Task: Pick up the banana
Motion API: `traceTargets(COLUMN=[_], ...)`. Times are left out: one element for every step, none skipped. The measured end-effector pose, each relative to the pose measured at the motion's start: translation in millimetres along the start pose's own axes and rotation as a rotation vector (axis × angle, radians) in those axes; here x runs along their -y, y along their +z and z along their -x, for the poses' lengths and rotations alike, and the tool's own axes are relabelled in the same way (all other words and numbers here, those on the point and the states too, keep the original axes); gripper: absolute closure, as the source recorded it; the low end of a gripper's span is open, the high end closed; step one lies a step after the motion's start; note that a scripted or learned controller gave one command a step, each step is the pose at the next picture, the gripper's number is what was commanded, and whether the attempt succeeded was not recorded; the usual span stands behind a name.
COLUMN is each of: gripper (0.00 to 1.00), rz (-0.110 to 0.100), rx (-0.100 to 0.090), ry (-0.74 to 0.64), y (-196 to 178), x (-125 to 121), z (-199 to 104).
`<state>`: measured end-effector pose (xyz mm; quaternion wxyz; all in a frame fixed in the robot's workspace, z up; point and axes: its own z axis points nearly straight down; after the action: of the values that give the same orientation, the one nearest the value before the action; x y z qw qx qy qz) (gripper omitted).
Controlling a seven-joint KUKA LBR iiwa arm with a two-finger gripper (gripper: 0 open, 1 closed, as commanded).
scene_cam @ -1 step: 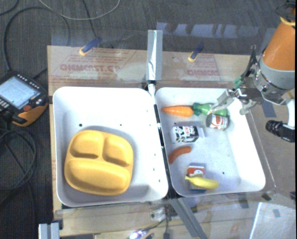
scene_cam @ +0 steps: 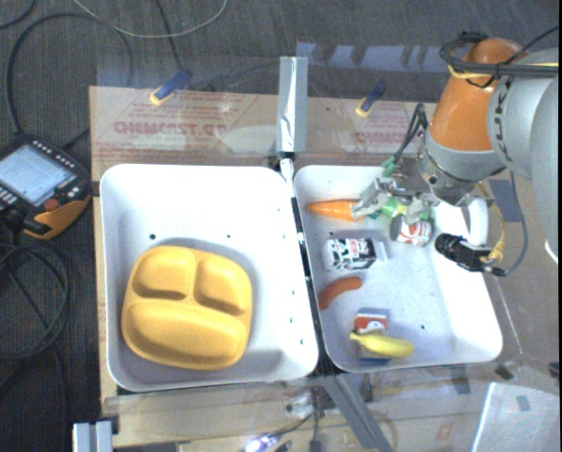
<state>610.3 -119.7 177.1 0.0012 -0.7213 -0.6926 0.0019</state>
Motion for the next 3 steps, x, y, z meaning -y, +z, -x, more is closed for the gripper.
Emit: traceTargets(gripper=[0.0,0.0,1.0], rz=[0.002,-0.01,-0.022], rx=[0.004,-0.001,0.002], ry=[-0.065,-0.16,-0.162], y=[85.5,89.0,84.2], x=[-37.2,-57.0,-54.3], z=[-9.0,-2.7,-0.3])
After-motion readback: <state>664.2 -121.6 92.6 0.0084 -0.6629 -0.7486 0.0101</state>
